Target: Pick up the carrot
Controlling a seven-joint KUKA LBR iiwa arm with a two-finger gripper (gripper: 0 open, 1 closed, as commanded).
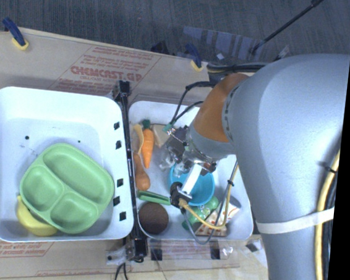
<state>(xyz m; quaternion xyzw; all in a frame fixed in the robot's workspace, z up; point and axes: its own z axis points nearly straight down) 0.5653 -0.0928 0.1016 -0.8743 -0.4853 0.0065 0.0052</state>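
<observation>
One carrot (147, 147) lies along the left wall of the right bin (158, 108), long axis running far to near, just left of the hand (176, 154); whether the hand is open or closed cannot be told.

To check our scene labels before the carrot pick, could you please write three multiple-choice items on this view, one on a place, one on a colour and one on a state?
1. Where does the carrot lie?
A. in the left bin
B. in the right bin
C. on the cardboard
2. What colour is the divided plate?
A. red
B. green
C. blue
3. How does the divided plate lie?
A. upside down
B. on its edge
C. compartments facing up
Answers: 1 B, it lies beside that bin's left wall; 2 B, it is plainly pale green; 3 C, its three hollows are open to the camera.
</observation>
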